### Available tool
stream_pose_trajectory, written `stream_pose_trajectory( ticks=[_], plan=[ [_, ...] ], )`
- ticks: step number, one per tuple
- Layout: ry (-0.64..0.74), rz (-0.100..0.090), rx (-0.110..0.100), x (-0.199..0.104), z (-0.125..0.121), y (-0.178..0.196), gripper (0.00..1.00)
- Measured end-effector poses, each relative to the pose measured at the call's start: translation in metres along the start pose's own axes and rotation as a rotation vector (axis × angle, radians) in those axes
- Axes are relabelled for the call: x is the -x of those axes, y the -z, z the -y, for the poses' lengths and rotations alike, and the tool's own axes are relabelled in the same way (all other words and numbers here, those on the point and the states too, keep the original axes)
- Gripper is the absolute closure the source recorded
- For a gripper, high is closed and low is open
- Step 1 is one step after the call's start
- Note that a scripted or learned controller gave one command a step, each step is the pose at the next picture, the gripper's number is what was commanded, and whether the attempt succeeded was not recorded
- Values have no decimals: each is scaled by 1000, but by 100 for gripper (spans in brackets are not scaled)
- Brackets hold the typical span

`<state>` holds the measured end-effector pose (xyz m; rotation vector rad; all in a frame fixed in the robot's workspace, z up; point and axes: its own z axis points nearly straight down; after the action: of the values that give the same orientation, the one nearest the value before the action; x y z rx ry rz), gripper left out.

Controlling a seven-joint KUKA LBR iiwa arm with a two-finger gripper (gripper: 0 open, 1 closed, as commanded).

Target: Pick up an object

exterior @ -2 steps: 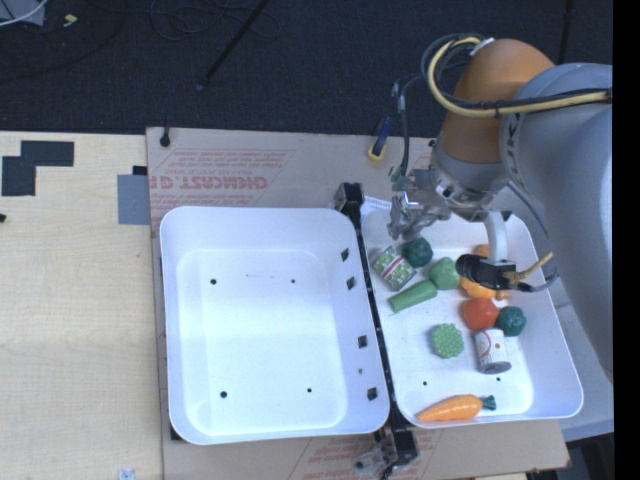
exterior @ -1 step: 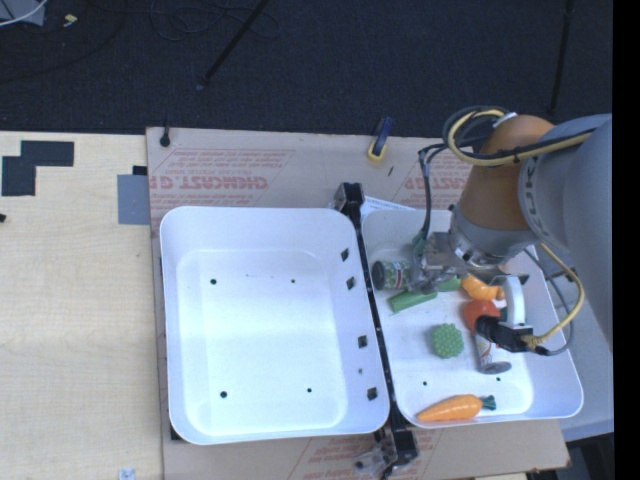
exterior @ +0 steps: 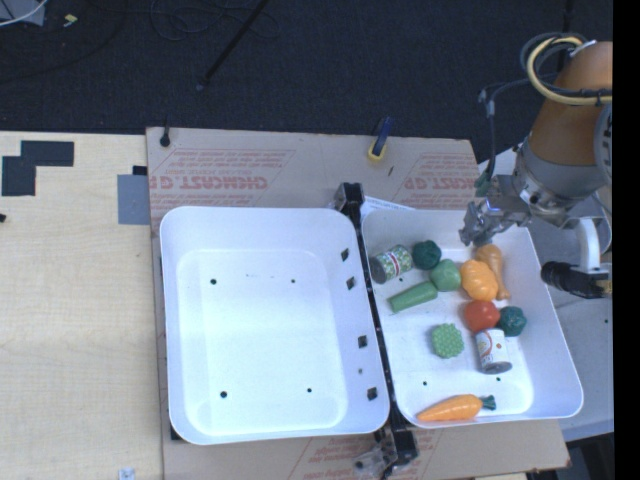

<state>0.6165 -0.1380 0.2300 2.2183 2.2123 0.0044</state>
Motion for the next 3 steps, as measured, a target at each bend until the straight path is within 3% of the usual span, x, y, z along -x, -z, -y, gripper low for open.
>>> stream_pose_trajectory(
  ticks=[1, 2, 3],
  plan=[
    [2, -7, -20, 1, 39, -80, 100],
    [-2, -6, -11, 56, 70, -144, 100],
    [3, -5, -9, 38, 62, -115, 100]
  ],
)
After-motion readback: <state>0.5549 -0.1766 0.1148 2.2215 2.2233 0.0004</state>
